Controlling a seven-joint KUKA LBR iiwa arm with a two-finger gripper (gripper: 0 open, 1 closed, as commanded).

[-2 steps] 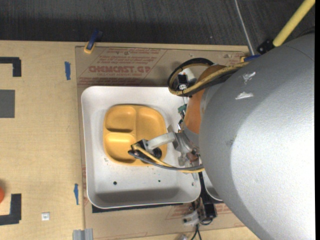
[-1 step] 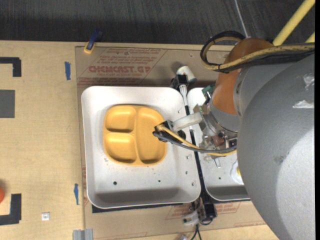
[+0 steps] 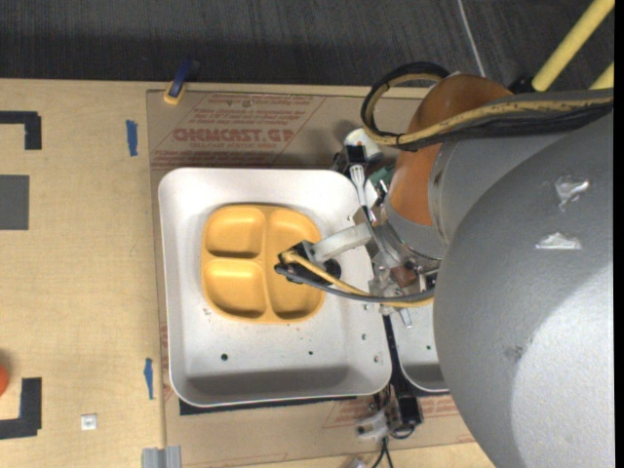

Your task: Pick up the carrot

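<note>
Arm [image 3: 526,291] is hogging the near right side and covering most of the right bin [image 3: 421,376], so I'm guessing that's where the carrot is hiding; honestly I can't tell. The gripper [image 3: 395,283] is hanging by the wall between the two bins, and I can't tell if it's open, closed or carrying anything. Past it to the left, a yellow divided plate [image 3: 239,261] is sitting in the left bin [image 3: 273,359]. I'm expecting a carrot to be light, stiff, a bit slick and tapering, so I'd be grabbing across the thick middle, not the skinny tip.
</note>
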